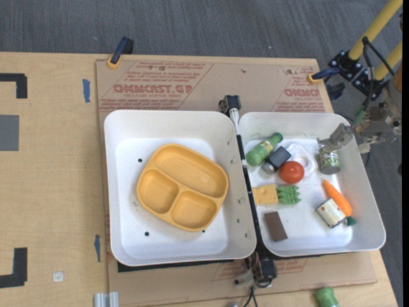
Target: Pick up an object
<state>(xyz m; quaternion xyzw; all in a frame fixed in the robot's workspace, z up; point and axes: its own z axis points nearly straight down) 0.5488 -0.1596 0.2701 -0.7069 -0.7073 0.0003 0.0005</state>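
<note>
Claw (330, 153) blurred; green object (326, 296) cut off by bottom edge.

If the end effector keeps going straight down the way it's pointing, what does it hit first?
Probably the right white bin's floor near its upper right corner. The end effector hangs above bare floor, right of the red tomato-like ball. Depth is hard to judge.

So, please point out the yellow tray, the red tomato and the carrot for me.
yellow tray (183, 187), camera view, on the ridge where its three compartments meet.
red tomato (293, 171), camera view, on its top.
carrot (337, 197), camera view, on its orange middle.
</note>
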